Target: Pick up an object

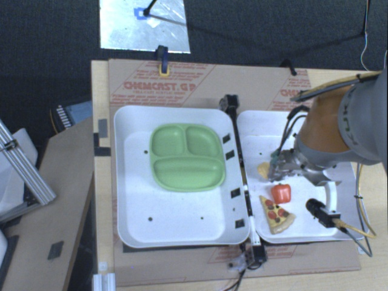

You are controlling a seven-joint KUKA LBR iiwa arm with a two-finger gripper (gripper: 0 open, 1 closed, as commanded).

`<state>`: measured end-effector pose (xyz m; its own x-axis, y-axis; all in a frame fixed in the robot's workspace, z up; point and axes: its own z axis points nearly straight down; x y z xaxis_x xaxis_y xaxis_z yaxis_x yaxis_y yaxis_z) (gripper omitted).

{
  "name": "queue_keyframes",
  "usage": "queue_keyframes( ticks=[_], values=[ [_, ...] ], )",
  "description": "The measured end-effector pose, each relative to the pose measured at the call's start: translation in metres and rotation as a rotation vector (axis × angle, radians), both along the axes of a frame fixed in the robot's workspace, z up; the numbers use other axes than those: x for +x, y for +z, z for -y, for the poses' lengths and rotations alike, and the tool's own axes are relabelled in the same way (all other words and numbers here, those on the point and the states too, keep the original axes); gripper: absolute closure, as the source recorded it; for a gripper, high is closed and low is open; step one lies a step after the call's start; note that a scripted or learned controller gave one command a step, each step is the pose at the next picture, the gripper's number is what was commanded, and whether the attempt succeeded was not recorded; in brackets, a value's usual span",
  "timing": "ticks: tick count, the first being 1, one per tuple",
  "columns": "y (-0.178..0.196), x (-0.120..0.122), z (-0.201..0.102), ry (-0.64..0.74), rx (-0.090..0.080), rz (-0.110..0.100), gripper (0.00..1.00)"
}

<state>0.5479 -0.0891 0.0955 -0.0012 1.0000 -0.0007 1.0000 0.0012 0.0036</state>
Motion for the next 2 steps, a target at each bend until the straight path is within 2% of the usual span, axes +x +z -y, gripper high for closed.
queue_keyframes(
  ticks=[1,2],
  values=[
    [0.060,0.010,-0.003,0.003,0.000,0.003,1.00],
    [0.103,0.010,-0.005,0.003,0.000,0.002,1.00]
  ],
)
